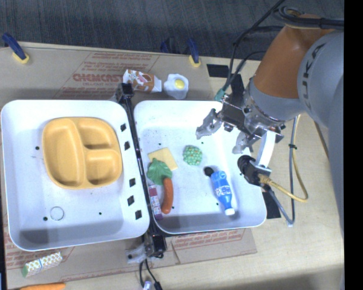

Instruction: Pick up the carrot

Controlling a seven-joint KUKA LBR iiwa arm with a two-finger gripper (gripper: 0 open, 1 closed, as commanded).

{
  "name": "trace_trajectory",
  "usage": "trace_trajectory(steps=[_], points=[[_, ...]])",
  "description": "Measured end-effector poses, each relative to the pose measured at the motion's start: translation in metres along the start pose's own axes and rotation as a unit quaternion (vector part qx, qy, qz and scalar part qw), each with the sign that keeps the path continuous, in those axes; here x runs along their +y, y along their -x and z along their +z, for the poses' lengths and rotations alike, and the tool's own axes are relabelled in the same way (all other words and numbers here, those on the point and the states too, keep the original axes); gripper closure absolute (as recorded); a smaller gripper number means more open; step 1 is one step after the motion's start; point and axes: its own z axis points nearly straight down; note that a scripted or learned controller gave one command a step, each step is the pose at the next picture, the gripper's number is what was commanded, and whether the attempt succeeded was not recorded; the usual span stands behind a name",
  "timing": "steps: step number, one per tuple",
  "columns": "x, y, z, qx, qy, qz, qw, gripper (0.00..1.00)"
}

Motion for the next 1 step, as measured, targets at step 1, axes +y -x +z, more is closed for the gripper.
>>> trace_trajectory(steps=[1], points=[[-0.0078,-0.0225,0.0957,0.000,-0.002,-0.042,0.9991,0.00]])
